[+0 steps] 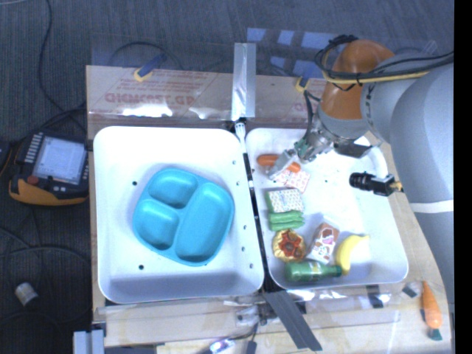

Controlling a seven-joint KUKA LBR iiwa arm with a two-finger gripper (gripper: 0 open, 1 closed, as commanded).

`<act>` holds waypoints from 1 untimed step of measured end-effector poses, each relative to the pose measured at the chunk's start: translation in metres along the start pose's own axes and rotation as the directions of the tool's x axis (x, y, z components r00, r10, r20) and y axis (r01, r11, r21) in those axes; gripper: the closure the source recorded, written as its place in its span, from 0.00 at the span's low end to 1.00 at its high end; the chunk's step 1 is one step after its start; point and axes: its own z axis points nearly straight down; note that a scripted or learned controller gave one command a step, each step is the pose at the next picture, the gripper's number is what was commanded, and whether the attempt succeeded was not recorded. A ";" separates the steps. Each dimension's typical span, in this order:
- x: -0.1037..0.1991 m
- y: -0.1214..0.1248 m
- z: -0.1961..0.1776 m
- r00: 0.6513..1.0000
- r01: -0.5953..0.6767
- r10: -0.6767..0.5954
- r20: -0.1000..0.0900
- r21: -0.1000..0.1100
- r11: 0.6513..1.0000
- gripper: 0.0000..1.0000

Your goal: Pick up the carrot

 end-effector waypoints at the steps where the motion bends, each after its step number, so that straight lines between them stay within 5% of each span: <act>1: -0.011 -0.020 0.001 0.973 -0.231 0.231 0.002 -0.016 0.973 0.00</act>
